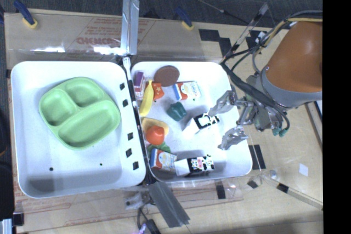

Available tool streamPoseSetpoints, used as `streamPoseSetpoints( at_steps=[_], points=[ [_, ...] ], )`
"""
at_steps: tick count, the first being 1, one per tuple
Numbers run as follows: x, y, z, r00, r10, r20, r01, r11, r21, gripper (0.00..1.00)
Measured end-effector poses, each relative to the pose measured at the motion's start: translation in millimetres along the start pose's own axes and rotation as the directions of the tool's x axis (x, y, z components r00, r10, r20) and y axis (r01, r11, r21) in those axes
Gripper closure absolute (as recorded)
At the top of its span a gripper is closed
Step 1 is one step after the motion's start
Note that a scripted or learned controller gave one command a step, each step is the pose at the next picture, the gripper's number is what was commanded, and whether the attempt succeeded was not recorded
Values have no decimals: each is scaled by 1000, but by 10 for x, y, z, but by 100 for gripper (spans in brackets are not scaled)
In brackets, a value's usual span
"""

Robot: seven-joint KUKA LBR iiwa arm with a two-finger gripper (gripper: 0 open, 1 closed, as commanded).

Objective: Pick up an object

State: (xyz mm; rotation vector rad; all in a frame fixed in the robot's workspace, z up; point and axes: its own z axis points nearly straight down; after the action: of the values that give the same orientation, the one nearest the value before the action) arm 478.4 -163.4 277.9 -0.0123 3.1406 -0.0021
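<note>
**Q:** What does the bench hold?

**A:** Two shallow white bins sit side by side. The left white bin (33, 172) carries a pale green plastic plate with three compartments (79, 111). The right white bin (236, 159) holds a jumble of small toy foods.

**Q:** Where is the arm?

**A:** The grey arm with its orange band (293, 66) reaches in from the right, over the right bin's right edge. Its two-finger gripper (226, 120) has its fingers spread apart, clamped on nothing.

**Q:** Which things lie nearest?

**A:** A small black-and-white cow-patterned carton (206, 120) lies just left of the fingers. Further left are a teal cup (176, 111), an orange-and-white juice carton (188, 90), a brown round disc (166, 74), a yellow banana (147, 98) and an orange-red round fruit (156, 134). Along the bottom wall lie a second cow-patterned carton (201, 164) and another orange carton (163, 160).
</note>
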Motion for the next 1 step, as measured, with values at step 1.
streamPoseSetpoints(
  at_steps=[1],
  points=[
    [-266, -145, 1657, 990, -137, 19, 137, 991, 7, 0]
  ],
)
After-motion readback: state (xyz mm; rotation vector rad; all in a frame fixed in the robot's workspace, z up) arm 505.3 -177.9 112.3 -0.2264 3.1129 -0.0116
